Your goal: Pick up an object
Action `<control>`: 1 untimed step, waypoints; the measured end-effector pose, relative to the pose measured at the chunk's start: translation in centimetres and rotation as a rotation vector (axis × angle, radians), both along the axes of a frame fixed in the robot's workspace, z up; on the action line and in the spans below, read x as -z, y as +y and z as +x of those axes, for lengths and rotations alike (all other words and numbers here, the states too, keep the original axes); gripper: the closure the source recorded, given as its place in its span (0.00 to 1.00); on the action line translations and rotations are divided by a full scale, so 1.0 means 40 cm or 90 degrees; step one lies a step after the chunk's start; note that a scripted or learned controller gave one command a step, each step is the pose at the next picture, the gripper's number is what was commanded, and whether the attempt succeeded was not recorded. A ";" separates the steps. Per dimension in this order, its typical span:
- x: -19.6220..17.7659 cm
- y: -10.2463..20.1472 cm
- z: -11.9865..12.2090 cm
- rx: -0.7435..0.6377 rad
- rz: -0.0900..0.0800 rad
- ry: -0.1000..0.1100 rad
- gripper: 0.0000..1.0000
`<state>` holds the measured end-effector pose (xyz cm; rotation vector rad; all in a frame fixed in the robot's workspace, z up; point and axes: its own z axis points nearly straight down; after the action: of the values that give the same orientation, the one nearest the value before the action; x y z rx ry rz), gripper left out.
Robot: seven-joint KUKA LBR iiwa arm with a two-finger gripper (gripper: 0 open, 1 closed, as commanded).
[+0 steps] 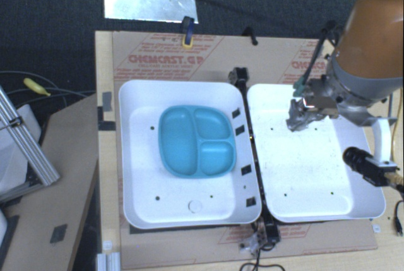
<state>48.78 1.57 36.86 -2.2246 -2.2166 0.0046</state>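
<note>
Overhead, the gripper [302, 117] hangs above the far part of the right bin [315, 200]; whether its jaws are spread or clenched I cannot tell, and nothing is visible between them. A blue divided plate [196, 140] lies flat in the middle of the left bin [136, 156].
</note>
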 end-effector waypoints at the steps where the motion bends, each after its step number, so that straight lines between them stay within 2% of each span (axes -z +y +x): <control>1: -0.065 0.232 -0.003 -0.010 0.003 -0.005 1.00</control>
<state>48.65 10.86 39.48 -2.2075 -2.2361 -0.0088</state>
